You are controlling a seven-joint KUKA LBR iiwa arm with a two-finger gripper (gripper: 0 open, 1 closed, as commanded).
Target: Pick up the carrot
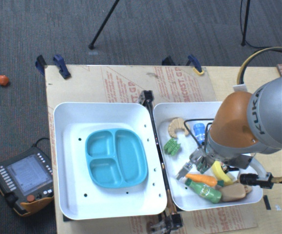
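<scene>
- One step appears outstanding: the lift itself. The carrot (202,180) lies in the right bin (180,201), near the front wall, and nothing shows it raised off the floor of the bin.
- The tool (190,165) hangs low over the right bin, just to the left of the carrot's pale tip. Its two fingers (183,172) stand apart, with nothing between them, so the tool is spread and grips no object.
- Judgement: the approach is largely made; closing on the carrot and raising it remain.
- The carrot is orange, tapered and slim, lying roughly flat, with its narrow end toward the tool.
- It is crowded: a green bottle (207,193) lies just in front of it, a banana (220,172) just behind, and a tan block (233,192) close on its right. Whether these touch the carrot cannot be settled at this resolution.
- The left bin (68,199) holds a blue divided plate (115,158), well apart from the work.
</scene>
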